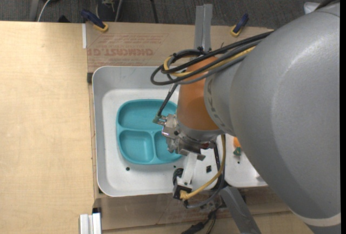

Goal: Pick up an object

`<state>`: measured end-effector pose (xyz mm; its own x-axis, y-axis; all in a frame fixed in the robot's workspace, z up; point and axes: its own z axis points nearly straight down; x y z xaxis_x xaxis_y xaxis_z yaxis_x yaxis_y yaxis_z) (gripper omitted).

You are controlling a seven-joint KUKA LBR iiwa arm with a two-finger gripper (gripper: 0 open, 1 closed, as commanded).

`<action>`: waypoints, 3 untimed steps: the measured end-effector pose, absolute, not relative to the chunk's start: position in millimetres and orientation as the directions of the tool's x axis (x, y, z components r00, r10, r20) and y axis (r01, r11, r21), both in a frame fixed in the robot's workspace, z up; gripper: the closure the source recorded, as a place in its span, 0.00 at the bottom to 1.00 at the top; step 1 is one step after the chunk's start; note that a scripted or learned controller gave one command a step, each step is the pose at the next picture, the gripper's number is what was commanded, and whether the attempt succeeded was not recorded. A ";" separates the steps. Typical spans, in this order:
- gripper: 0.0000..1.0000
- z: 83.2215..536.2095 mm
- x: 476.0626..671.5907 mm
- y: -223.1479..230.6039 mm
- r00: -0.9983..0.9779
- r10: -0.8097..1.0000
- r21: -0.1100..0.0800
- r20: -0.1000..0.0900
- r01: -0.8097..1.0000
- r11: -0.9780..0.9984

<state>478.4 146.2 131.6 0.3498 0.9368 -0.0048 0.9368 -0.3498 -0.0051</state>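
A teal divided plate with three compartments lies in the left white bin. The arm reaches in from the right and covers the plate's right edge. Its wrist with the orange band hangs over the bin's right side, and the gripper sits low at the plate's right rim. The arm's bulk hides its fingers, so nothing shows between them. A small orange thing peeks out in the right bin beside the arm.
The right bin is mostly hidden under the arm. Bare wooden bench lies to the left. Blue-and-yellow clamps sit at the bench's far edge.
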 end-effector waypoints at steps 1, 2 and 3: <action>1.00 222.0 478.4 213.4 0.300 0.954 -0.002 -0.004 0.954 -0.300; 1.00 152.1 476.7 178.2 0.751 0.661 -0.002 -0.007 0.661 -0.751; 1.00 201.5 477.8 216.6 0.967 0.255 0.003 -0.002 0.255 -0.967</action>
<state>477.8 216.6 201.5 0.9669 0.2550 -0.0021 0.2550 -0.9669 0.0025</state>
